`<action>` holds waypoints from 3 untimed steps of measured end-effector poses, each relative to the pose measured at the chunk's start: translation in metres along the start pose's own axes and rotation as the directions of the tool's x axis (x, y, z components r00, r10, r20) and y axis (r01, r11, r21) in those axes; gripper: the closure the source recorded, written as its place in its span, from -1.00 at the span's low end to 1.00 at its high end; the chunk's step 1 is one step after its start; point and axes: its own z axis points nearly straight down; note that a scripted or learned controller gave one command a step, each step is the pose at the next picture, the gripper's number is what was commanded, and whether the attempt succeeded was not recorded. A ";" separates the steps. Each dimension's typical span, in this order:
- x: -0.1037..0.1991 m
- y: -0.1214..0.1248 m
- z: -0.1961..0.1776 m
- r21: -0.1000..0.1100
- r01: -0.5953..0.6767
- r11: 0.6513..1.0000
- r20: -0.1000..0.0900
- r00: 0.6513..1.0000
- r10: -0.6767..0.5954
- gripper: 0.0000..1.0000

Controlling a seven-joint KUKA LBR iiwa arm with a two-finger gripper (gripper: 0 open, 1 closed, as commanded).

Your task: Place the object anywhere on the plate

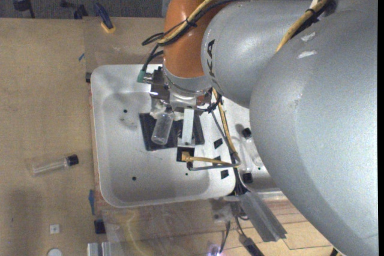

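Overhead, the grey arm (pixel 288 87) with its orange band (pixel 183 33) reaches from the right across the white bin (pixel 114 183), which sits on the tan table (pixel 42 87). Its pincer (pixel 174 126) hangs over the bin's middle above a dark flat patch (pixel 149 135), a clear tube-like piece showing between the fingers; whether it is gripped, I cannot tell. A small clear vial with a black cap (pixel 55 163) lies on the table left of the bin.

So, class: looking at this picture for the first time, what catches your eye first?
The huge grey arm fills the right side, its orange band near top centre. Below it the hand hangs over a white bin. A small clear vial lies alone on the bench at left.
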 end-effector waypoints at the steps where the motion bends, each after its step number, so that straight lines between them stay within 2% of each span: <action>1: 0.033 0.045 0.018 0.000 -0.034 0.999 0.000 0.999 0.034 1.00; 2: 0.039 0.078 0.000 -0.004 0.183 0.983 0.000 0.983 -0.183 1.00; 3: 0.016 -0.031 0.000 0.002 0.323 0.946 0.000 0.946 -0.323 1.00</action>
